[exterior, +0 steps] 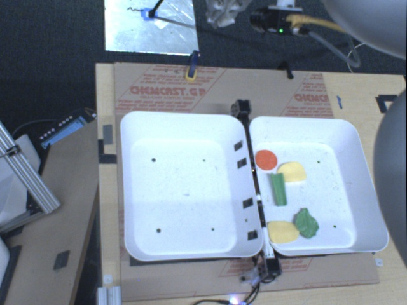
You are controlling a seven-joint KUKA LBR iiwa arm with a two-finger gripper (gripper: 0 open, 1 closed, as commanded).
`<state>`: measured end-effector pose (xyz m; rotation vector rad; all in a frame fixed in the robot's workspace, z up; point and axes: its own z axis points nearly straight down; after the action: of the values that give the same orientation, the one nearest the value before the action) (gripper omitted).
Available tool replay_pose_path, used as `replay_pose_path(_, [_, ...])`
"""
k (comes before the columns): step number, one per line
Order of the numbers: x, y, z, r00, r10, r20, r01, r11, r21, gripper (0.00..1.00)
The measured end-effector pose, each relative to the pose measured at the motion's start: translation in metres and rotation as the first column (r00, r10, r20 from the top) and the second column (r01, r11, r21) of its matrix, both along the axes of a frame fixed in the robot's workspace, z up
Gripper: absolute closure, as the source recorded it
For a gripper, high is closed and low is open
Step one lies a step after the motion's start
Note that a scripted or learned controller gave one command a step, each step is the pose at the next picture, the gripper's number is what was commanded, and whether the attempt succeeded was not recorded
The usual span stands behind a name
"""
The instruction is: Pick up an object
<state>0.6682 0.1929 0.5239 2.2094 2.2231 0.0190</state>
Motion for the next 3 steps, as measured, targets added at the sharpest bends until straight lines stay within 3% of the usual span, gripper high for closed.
replay_pose_path(1, [-0.035, 0.043, -0.188, 1.000, 0.002, -0.029, -0.002, 1.000, -0.006, 1.00])
replay_pose_path(2, [-0.015, 0.042, -0.077, 1.000, 0.000, -0.001, 0.000, 1.000, 0.001, 1.00])
replay_pose_path(3, [-0.029, 0.033, 0.019, 1.000, 0.001, -0.001, -0.001, 1.000, 0.001, 1.00])
